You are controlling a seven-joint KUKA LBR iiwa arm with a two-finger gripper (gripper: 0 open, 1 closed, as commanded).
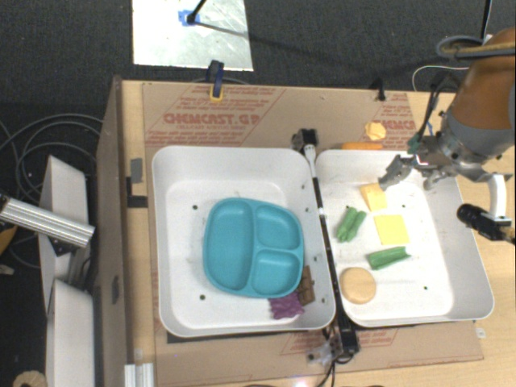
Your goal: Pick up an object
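Gripper (413,170) hovering above the upper part of the right bin (463,297), whether released or clenched cannot be told; nothing visibly grasped; beneath it, yellow pieces (383,214), green pods (350,223), a tan round (358,285); left bin (173,216) bearing a teal divided plate (251,247).

The arm (484,103) has a rounded orange band above a grey wrist section, the grey casing smooth and slightly glossy. Thin pale cables loop around the upper part of the orange band. The end effector (413,168) is light grey metal with darker fittings, its details blurred.
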